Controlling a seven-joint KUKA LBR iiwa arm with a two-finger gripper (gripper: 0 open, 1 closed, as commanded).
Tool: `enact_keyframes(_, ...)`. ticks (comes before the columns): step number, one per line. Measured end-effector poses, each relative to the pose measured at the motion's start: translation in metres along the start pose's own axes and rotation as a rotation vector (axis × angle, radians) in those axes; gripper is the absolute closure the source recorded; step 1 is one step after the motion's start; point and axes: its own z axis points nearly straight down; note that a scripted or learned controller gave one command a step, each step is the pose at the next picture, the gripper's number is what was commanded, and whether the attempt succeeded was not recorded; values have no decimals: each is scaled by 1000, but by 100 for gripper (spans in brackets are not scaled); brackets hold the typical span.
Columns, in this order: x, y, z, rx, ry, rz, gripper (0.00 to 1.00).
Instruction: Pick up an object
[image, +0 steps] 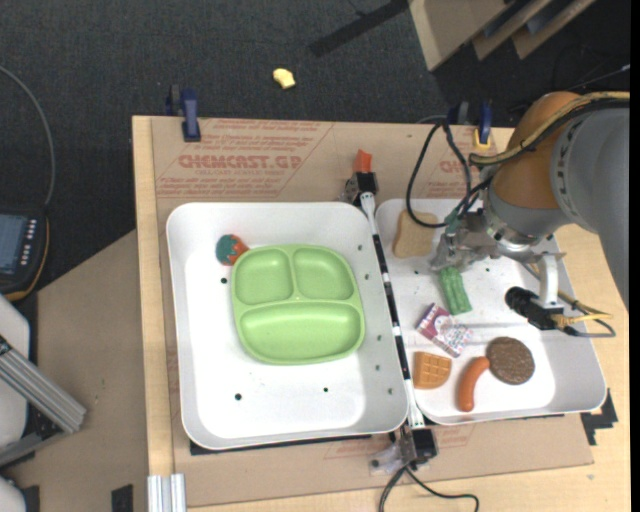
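Lying in the right bin (575, 385), the flat green bar (456, 291) sat tilted just beneath the gripper (455, 262). Whether the jaws had closed on it could not be told.

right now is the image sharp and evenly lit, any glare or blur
Camera view: lighting is even and soft; the left bin and green plate look sharp, with mild sheen on the plate. The arm at right is slightly soft and casts faint shadow over the right bin.
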Motion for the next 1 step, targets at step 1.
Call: enact_keyframes(1, 80, -24, -96, -9, 3, -9, 100)
